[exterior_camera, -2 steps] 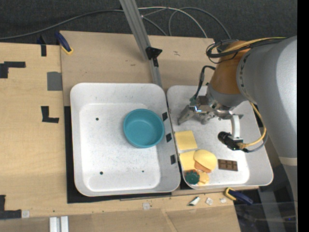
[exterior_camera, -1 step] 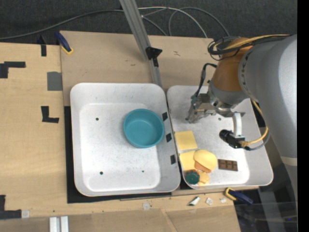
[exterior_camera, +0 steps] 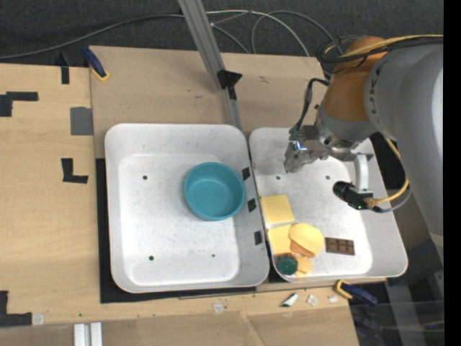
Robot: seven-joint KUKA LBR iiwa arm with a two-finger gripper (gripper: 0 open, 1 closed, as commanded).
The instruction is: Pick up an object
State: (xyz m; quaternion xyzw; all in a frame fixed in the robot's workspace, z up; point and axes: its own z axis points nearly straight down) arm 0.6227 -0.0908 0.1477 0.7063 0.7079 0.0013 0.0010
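**Entry: right bin, arm poised above pickable stock**

Gripper (exterior_camera: 294, 158): I see it over the upper, bare part of the right bin (exterior_camera: 382, 265), nothing visibly between its fingers. From this slant I cannot tell how wide it stands.

Candidate stock, all in the lower half of the right bin, well below the gripper:
- yellow square block (exterior_camera: 276, 210), lying flat near the bin's left wall;
- round yellow-orange piece (exterior_camera: 305, 238), touching or overlapping the block's lower side;
- small teal item (exterior_camera: 287, 264), tucked against the round piece, too small to identify;
- brown chocolate-bar piece (exterior_camera: 339, 246), lying flat, just apart from the cluster.

Left bin (exterior_camera: 130, 193): one teal bowl (exterior_camera: 213, 191), upright, near its right side.

Handling note: I judge the chocolate piece the cleanest target, since it lies alone; the cluster risks a pinch on two items at once. I would travel toward the near end of the bin, centre over one item, then descend straight.

Surroundings: tan bench (exterior_camera: 43, 121) with black tape marks, a grey slanted pole (exterior_camera: 205, 42), cables (exterior_camera: 238, 24) at the far edge, clips at the corners.
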